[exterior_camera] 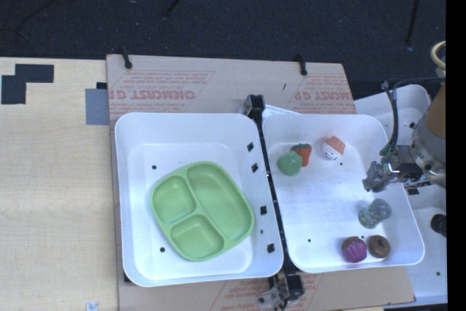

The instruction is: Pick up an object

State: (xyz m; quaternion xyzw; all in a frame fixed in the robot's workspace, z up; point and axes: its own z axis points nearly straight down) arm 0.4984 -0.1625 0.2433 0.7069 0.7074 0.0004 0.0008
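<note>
The gripper (pixel 378 177) sits at the right edge of the right bin (pixel 320 258), at mid-height in the frame, reaching in from the right. Its metal end is small and partly blurred, so whether the jaws are open or closed cannot be told, and nothing can be made out between them. Behind it, toward the right border, the grey wrist (pixel 426 156) and a dark cable (pixel 394 116) looping upward are visible.

Just below the gripper, and apart from it, a greyish mottled object (pixel 374 213) lies on the bin floor near the right wall. Lower still, in the bin's lower right corner, a magenta object (pixel 354 250) and a brown ring-shaped doughnut (pixel 378 246) lie side by side, touching or nearly so.

In the upper left part of the same bin, a green rounded object (pixel 289 164) rests against an orange-red piece (pixel 303 154). To their right, well apart from the gripper, lies a small orange and white object (pixel 333 148).

A black divider (pixel 263 189) runs between the two bins from upper centre to lower centre of the frame. The left bin (pixel 138 149) holds a light green compartment plate (pixel 202 210) with three sections, lying flat and turned at a slant.

Both bins rest on a cardboard sheet (pixel 182 87) with red printed lettering. To the left lies a pale wooden bench top (pixel 51 193) bearing dark squares (pixel 25 82) in the upper left. Dark flooring (pixel 233 4) fills the top of the frame.
</note>
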